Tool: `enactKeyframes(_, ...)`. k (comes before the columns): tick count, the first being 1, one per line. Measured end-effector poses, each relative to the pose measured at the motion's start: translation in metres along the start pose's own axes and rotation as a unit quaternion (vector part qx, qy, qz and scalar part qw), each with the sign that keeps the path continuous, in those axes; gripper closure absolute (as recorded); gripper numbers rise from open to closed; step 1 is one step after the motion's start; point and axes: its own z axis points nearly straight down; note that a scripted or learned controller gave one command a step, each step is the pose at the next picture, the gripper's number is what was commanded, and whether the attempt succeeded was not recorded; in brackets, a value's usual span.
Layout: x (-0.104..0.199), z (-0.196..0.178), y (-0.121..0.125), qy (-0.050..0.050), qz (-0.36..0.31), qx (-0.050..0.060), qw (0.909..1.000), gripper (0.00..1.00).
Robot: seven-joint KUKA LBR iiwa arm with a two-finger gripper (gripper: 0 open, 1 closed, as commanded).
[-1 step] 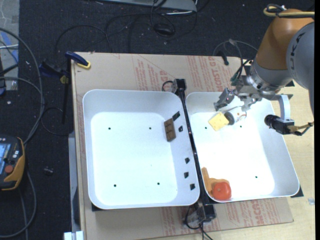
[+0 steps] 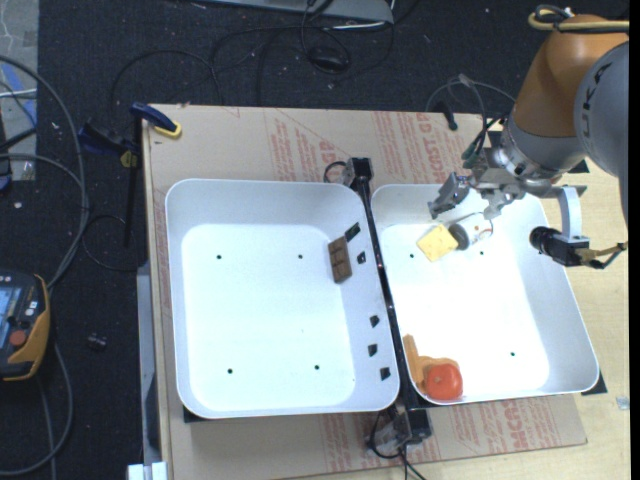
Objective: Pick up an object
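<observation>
A yellow block (image 2: 436,243) lies in the right bin (image 2: 520,318), near its back left part. My gripper (image 2: 462,216) hangs right over the block's upper right edge, and whether it touches the block is unclear. A red round object (image 2: 442,379) with an orange stick (image 2: 410,352) beside it sits in the right bin's front left corner. In the left bin (image 2: 260,318), a brown block (image 2: 341,260) rests against the right wall.
A small dark piece (image 2: 352,234) lies just above the brown block. The divider between the bins (image 2: 378,278) carries several black clips. Cables and a black connector (image 2: 556,244) hang off the arm at the right bin's far right rim.
</observation>
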Motion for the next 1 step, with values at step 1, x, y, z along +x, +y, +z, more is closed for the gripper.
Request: enactKeyframes(1,0.0014,0.0421,0.0017,0.000,0.000,0.001,1.0000,0.00)
